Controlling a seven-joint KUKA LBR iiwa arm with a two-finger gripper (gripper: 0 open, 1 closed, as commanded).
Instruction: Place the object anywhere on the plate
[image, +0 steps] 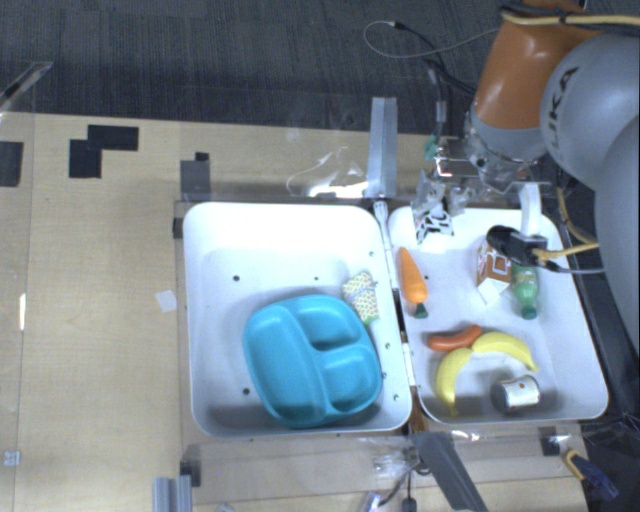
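**Two bins, one blue plate, and the gripper at the right bin's far corner**

Two shallow white bins sit side by side on the pale bench (90, 300). In the left bin (200, 300) a blue plate (300, 370) with divided compartments lies toward the near side, its blue surface bare. A small yellow-and-green patterned piece (362, 293) lies just beside the plate's far right edge, close to the wall between the bins; whether it touches the rim cannot be told.

The grey arm (590, 100), with its orange band (515, 65), reaches in from the right. Its gripper (437, 205) hangs over the far left corner of the right bin (575, 335). Directly below it is a small black-and-white piece (432, 227), the thing nearest the gripper and well apart from the plate. Whether the gripper is wide, narrow or clamped on that piece cannot be told from this view, nor whether the piece rests on the bin floor.

The other things lie in the right bin. An orange carrot (411, 277) with a green end lies along the left wall. A small orange-and-white carton (492, 272) stands near the middle, with a green bottle (525, 293) just beside it on the right. Nearer the front, a red sausage (455, 339) lies touching the top of a yellow banana (480, 358), and a metal can (518, 392) lies on its side just beside the banana's right end.
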